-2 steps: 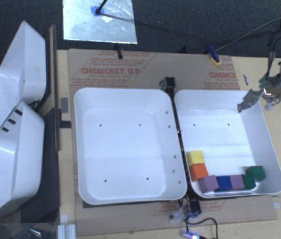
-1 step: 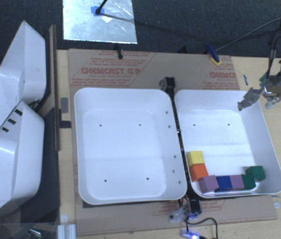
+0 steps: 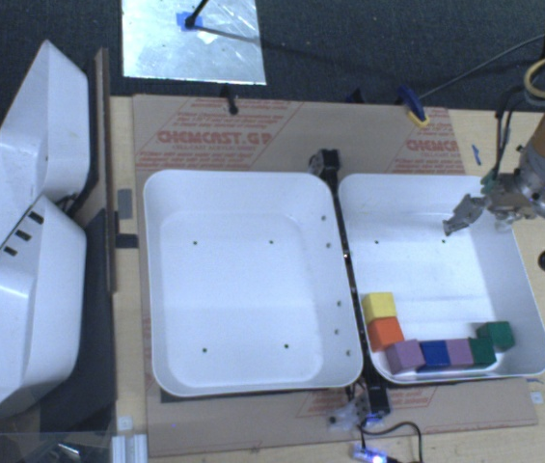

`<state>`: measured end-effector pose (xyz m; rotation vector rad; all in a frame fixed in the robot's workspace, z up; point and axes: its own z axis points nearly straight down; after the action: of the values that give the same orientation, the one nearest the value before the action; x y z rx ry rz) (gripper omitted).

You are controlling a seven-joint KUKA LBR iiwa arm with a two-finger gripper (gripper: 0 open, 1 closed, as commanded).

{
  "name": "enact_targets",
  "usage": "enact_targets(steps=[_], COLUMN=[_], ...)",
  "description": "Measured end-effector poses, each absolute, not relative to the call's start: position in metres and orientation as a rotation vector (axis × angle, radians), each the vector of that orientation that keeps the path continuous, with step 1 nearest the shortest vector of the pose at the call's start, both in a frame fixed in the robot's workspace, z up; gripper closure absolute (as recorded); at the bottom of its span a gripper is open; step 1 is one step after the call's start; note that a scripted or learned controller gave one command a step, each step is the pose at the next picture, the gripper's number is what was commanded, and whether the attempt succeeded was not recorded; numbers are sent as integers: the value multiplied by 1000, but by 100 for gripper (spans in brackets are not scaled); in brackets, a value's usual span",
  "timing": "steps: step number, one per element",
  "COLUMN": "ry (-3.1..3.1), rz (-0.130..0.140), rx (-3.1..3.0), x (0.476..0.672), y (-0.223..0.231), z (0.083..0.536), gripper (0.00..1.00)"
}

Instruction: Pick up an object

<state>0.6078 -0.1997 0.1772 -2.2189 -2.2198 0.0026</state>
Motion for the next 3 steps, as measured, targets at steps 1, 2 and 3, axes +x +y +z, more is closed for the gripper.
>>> enact_targets(steps=[1, 2, 3], ry=[-2220, -2220, -2223], rz=[2, 2, -2], rx=[-2220, -2219, -2223], x=[603, 602, 604], y=[-201, -201, -201], z=[135, 84, 98], gripper=[0, 0, 100])
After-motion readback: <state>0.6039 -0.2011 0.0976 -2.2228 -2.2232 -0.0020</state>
